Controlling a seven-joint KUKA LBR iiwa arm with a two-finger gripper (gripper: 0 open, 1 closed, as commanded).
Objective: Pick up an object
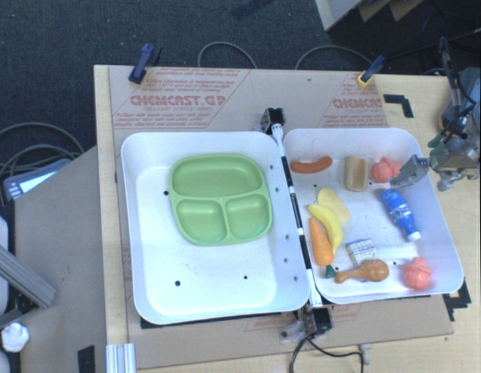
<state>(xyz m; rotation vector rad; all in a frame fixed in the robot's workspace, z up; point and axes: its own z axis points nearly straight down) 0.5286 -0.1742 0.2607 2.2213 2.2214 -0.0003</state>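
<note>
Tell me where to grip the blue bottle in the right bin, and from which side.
Grip the blue bottle across its narrow middle, coming from above. It lies flat and slanted, white cap toward the bin's right wall, with open floor along both long sides for the fingers. The gripper sits just above it.

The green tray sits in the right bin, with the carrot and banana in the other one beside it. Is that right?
Not quite. The camera view shows the green tray in the left bin. The carrot and banana do lie in the other one beside it, the right bin.
</note>
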